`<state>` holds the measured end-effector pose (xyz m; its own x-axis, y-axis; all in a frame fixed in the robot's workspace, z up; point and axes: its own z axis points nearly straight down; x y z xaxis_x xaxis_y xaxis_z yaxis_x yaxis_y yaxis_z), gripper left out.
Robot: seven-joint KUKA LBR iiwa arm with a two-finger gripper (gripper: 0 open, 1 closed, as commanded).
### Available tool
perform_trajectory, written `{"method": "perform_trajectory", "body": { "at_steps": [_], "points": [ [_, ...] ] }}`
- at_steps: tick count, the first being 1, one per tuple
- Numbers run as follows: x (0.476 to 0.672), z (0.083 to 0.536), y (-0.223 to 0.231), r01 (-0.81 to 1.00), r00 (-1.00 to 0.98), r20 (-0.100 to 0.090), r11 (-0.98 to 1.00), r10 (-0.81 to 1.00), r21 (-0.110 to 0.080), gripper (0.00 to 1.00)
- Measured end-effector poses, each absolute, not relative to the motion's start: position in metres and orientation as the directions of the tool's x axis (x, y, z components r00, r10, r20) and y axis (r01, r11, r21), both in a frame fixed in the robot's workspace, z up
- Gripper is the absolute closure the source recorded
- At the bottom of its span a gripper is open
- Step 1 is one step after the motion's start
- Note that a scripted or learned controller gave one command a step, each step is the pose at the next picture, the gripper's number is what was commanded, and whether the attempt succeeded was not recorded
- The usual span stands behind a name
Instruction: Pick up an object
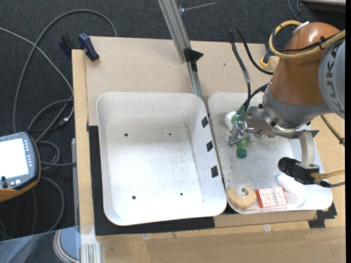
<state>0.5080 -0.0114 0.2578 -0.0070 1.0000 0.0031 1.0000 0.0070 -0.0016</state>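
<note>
The metal gripper [239,138] is low over the far part of the right shallow white bin [258,169]. How wide it stands, and whether it grips anything, cannot be told. A small green cylindrical piece [241,153] lies right at its tip. At the bin's near edge lie a round tan doughnut-shaped thing [241,197] and, beside it, a red and white box [272,197].

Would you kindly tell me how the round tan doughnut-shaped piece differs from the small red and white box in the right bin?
The round tan doughnut-shaped piece is circular; the small red and white box is rectangular. The piece is one plain colour; the box is red with white markings. The piece lies nearer the left bin, the box further from it. Both rest side by side at the right white bin's near edge.
</note>
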Motion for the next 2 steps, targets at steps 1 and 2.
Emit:
{"method": "perform_trajectory", "body": {
  "at_steps": [1,2],
  "points": [
    [0.520,0.257,0.036,1.000,-0.007,0.001,0.007,1.000,0.002,1.00],
    [0.538,0.232,0.087,1.000,-0.006,0.001,0.006,1.000,0.000,1.00]
  ]
}}
